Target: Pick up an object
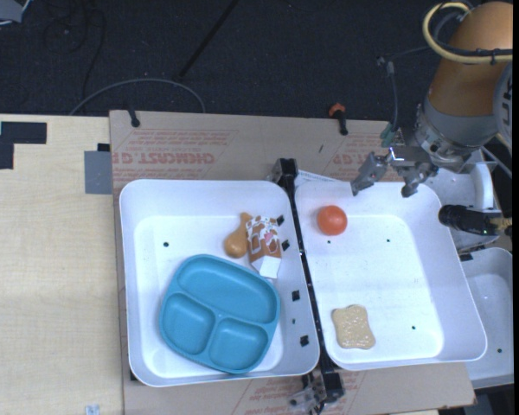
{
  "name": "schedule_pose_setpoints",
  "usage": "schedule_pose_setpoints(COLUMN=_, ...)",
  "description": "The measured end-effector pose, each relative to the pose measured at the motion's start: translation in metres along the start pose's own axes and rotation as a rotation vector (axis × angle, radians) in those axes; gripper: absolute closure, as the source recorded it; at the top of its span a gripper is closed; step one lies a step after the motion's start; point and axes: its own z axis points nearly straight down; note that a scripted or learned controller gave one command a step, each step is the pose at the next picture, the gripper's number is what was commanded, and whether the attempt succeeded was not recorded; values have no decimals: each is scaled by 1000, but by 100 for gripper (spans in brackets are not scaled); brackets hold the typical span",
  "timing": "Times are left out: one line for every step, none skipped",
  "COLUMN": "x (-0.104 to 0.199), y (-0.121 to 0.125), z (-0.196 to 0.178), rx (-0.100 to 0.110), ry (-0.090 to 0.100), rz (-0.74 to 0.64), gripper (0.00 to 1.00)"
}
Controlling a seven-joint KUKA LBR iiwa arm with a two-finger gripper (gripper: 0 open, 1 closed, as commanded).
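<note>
My gripper (386, 178) hangs above the far edge of the right bin (432, 232), fingers spread open with nothing between them. An orange-red ball (332, 220) lies in the right bin's far left corner, to the left of and below the gripper. A tan slice of toast (354, 327) rests near that bin's front. In the left bin (147, 232) a blue divided plate (219, 312) lies flat, with a brown pear-shaped piece (237, 240) and a small patterned carton (264, 239) just beyond it.
A black divider (298, 266) runs between the two bins. Cardboard (208, 150) lies under them, with a pale wooden bench top (43, 258) to the left. A black handle-like part (469, 220) juts out at the right bin's right rim.
</note>
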Motion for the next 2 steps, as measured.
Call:
schedule_pose_setpoints(x=0, y=2, z=-7, rx=-11, ry=-1, rz=-1, gripper=0)
schedule_pose_setpoints(x=3, y=6, z=38, rx=-7, ry=-1, rz=-2, gripper=0)
